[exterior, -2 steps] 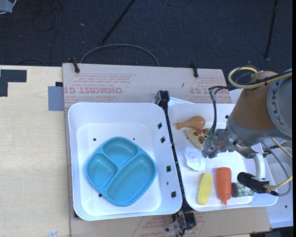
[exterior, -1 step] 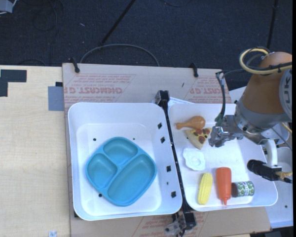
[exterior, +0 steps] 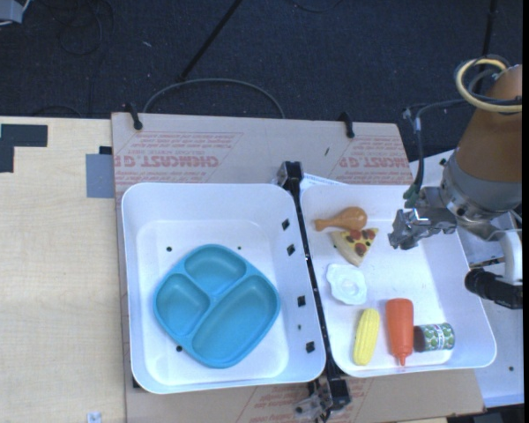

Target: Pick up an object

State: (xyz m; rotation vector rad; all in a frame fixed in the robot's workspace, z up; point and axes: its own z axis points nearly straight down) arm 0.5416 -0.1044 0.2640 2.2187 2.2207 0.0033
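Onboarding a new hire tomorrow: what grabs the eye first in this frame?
The light-blue plastic divided plate stands out first, lying alone in the left white bin. Next comes the cluster of toy food in the right white bin: a brown drumstick, pizza slice, yellow corn cob and orange bottle. The arm's pincer hovers over that bin's upper right.

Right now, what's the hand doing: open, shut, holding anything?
Hand: over the right bin, near the pizza slice; open or shut cannot be told, and nothing visible in it.
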